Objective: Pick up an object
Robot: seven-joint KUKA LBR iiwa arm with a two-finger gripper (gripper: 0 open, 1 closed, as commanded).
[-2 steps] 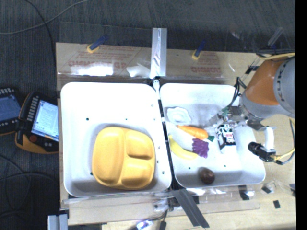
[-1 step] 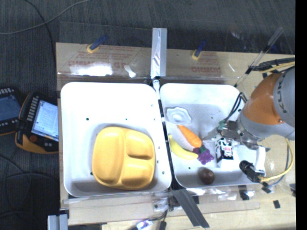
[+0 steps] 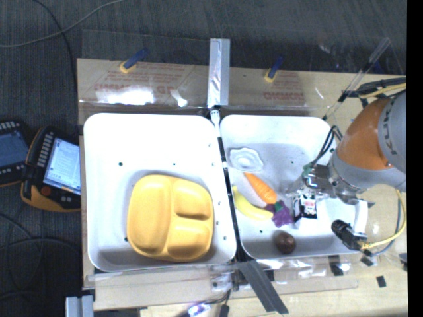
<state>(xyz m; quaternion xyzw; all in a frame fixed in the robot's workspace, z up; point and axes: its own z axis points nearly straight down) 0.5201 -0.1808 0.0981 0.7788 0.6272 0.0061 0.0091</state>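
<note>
The right bin (image 3: 291, 134) holds a toy carrot (image 3: 260, 187), a yellow banana (image 3: 248, 207), a small purple piece (image 3: 282, 214), a dark brown round piece (image 3: 285, 242) and a white fried-egg toy (image 3: 245, 158). My gripper (image 3: 304, 207) hangs low over the middle of this bin, just right of the purple piece and the carrot's tip. The grey arm with its orange band (image 3: 367, 144) comes in from the right above it. Nothing shows between the gripper's tips.
The left bin (image 3: 112, 144) holds a large yellow sectioned tray (image 3: 170, 215). A handheld pendant (image 3: 53, 170) lies left of the bench. Cables and a black fitting (image 3: 347, 233) hang near the right bin's front right corner.
</note>
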